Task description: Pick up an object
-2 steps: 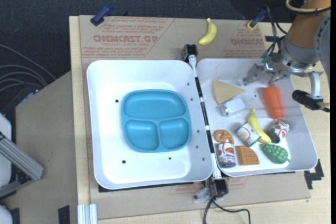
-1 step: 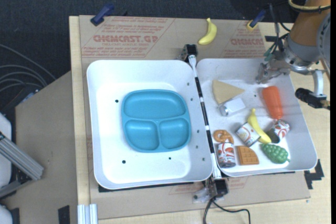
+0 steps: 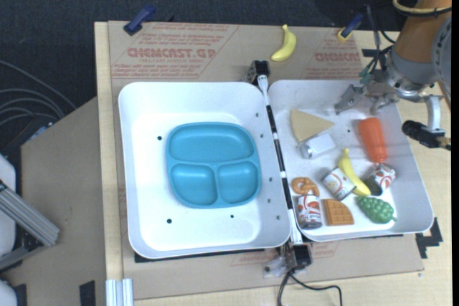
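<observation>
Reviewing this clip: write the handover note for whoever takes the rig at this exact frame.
Gripper: over the far edge of the right bin, nothing between its fingers; open or shut not readable.
Right bin holds a cheese wedge, carrot, banana, two cans, pretzel, waffle, green grapes.
Left bin holds the blue divided plate. A second banana lies on the board behind the bins.
Done: nothing picked. Left: grasp and lift one object.
</observation>
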You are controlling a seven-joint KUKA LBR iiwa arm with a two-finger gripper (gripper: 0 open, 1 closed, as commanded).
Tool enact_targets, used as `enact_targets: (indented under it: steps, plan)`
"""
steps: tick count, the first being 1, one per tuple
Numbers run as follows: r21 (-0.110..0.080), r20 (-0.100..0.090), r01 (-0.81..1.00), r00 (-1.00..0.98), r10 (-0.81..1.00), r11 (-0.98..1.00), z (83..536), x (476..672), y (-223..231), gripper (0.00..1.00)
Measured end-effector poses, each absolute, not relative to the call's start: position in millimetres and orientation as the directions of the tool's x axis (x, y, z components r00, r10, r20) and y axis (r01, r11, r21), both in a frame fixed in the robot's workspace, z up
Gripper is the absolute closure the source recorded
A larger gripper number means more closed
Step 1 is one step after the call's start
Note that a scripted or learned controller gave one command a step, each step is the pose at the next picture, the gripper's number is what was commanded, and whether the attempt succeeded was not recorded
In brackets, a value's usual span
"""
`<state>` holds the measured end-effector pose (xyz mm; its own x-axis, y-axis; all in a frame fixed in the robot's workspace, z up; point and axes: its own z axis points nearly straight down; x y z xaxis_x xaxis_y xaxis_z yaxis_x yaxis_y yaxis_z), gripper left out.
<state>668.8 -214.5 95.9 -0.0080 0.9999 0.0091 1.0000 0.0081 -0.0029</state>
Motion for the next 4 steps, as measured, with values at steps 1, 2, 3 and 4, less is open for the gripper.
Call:
enact_targets:
  steps: [1, 2, 3, 4]
  plan:
    - [-0.007, 0.018, 1.0, -0.006, 1.0, 0.006, 87.7, 669.0, -214.8, 0.0]
    - [-0.006, 0.016, 1.0, -0.005, 1.0, 0.005, 86.6, 668.4, -213.6, 0.0]
    - [-0.006, 0.015, 1.0, -0.004, 1.0, 0.005, 86.1, 668.0, -213.0, 0.0]
    - [0.0, 0.004, 1.0, -0.005, 1.0, 0.005, 96.1, 668.2, -215.8, 1.0]
